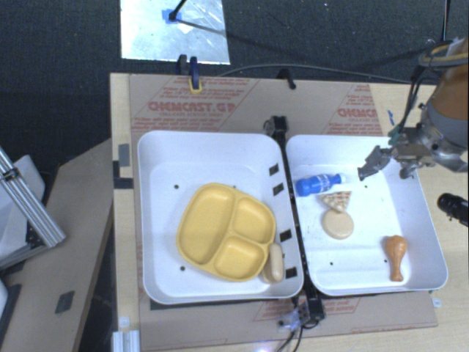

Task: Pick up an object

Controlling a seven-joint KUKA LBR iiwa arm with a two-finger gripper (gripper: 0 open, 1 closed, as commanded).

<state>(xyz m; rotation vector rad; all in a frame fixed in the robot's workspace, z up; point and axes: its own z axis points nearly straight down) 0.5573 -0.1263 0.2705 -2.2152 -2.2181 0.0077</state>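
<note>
The arm (448,116) reached in from the right, its fingers (387,163) poised over the upper part of the right bin (432,226). Two dark fingertips (368,167) showed, spread apart, one toward the bin's middle and the other closer to the wrist, with nothing between them; the fingers stood open and held no object.

Just to the left of the fingers and a little lower in the view lay a blue bottle (318,184) on its side, its white cap end pointing toward the fingers. Below that, near the fingers but apart from them, sat a small wedge-shaped piece with a patterned top (338,199), touching or nearly touching a round tan bun-like item (338,226) beneath it. Farther from the fingers, toward the bin's near right corner, a toy drumstick (396,255) lay with its narrow end pointing to the near edge.

Well away to the left of the fingers, across the divide between the two bins, the left bin (161,167) held a yellow divided plate (226,230) with three compartments. A pale oblong item (274,262) lay against the plate's near right edge.

Both bins rested on a board (220,105) with red lettering, laid on the surface.
</note>
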